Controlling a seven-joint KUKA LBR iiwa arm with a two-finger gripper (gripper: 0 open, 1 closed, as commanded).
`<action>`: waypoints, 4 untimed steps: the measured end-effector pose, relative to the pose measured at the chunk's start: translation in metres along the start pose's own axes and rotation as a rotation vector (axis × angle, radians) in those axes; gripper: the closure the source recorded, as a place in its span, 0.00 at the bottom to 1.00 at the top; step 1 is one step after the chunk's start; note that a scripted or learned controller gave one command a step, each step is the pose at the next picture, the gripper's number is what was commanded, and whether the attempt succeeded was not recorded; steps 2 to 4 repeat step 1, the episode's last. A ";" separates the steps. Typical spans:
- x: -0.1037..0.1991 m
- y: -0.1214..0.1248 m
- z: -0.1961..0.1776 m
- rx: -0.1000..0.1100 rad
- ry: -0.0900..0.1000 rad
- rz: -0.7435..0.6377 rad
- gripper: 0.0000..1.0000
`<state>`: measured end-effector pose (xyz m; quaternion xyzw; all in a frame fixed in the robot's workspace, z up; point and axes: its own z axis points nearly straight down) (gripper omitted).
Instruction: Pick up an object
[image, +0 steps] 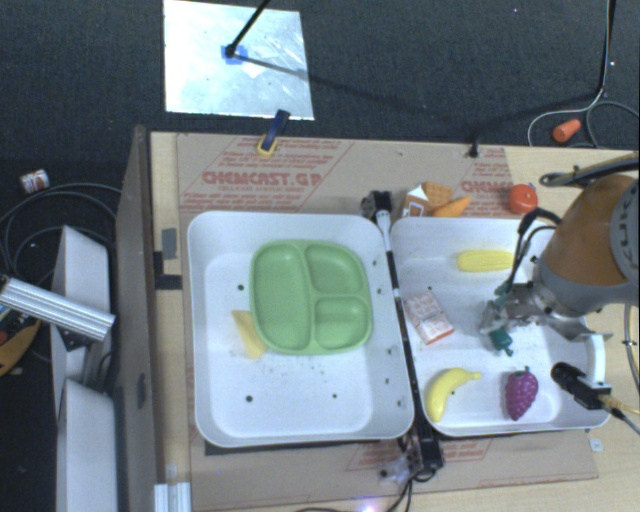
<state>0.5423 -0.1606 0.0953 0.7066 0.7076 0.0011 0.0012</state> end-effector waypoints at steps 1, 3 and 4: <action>0.097 -0.009 -0.094 -0.006 0.004 -0.013 1.00; 0.097 -0.009 -0.094 -0.006 0.004 -0.013 1.00; 0.097 -0.009 -0.094 -0.006 0.004 -0.013 1.00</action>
